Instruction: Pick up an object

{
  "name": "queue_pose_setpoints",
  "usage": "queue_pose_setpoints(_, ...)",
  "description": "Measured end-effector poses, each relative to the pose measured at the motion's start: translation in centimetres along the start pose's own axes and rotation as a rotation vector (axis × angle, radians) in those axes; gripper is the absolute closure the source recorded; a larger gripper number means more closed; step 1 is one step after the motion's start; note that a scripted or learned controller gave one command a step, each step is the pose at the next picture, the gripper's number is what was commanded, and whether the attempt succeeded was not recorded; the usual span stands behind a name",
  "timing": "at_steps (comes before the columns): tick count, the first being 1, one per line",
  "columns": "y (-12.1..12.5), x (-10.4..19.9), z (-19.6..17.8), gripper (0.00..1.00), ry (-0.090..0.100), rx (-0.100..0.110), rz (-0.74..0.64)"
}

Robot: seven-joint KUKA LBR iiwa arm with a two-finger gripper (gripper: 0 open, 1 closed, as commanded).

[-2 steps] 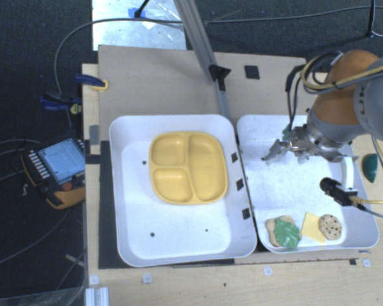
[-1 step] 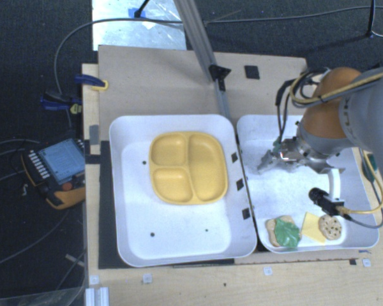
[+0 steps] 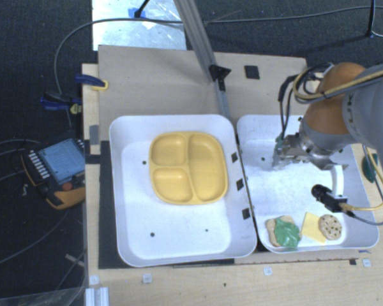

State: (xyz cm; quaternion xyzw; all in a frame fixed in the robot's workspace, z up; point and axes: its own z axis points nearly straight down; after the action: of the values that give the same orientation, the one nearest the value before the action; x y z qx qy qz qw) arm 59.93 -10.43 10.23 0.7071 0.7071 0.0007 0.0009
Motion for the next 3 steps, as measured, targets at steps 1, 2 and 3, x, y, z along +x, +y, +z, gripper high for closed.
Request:
queue_pose_setpoints(1,0.9,0.8,-5.7,1.00,0.000,-0.005,-0.005)
queue_pose_setpoints(2,1.6,0.4,-10.2,1.00,-0.001,-0.004,-0.005)
queue_pose_setpoints(3,1.8,0.4,-13.3,1.00,0.000,-0.003,-0.006)
